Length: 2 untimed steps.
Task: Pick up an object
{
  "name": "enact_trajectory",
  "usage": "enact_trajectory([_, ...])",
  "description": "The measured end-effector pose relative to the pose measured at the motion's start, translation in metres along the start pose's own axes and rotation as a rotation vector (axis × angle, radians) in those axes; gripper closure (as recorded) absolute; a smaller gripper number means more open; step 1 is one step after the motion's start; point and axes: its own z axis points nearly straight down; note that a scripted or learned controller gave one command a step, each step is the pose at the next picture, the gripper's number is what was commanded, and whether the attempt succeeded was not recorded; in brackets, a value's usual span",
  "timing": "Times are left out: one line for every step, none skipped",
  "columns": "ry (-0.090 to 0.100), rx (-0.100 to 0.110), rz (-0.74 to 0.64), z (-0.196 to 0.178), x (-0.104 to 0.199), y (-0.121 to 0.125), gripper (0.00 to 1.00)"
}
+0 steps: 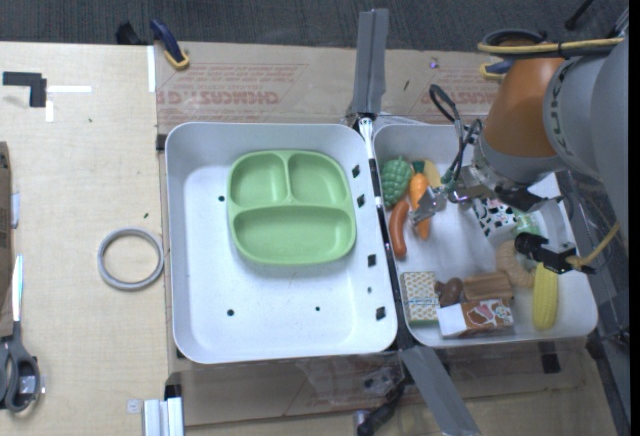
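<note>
The right bin [470, 254] holds several toy foods: a green leafy vegetable [396, 180], an orange carrot [417, 192], a red-orange sausage [399, 228], a yellow corn cob [545, 297], small printed boxes [420, 295] and a black-and-white spotted piece [494, 218]. My gripper [429, 211] reaches in from the right and hangs low over the left part of this bin. Its tip lies right over the carrot, beside the sausage. Whether it touches either of them is unclear.
The left bin [200, 309] holds a green divided plate [292, 207]. A grey bar [370, 64] runs between the bins at the back. On the bench to the left lie a tape ring [131, 257], scissors [18, 369] and a blue clamp [170, 44].
</note>
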Motion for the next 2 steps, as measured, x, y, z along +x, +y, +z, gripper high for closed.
enact_trajectory([-0.001,0.001,-0.001,-0.009,-0.001,0.000,1.00])
enact_trajectory([0.000,0.000,0.014,-0.112,0.044,0.048,1.00])
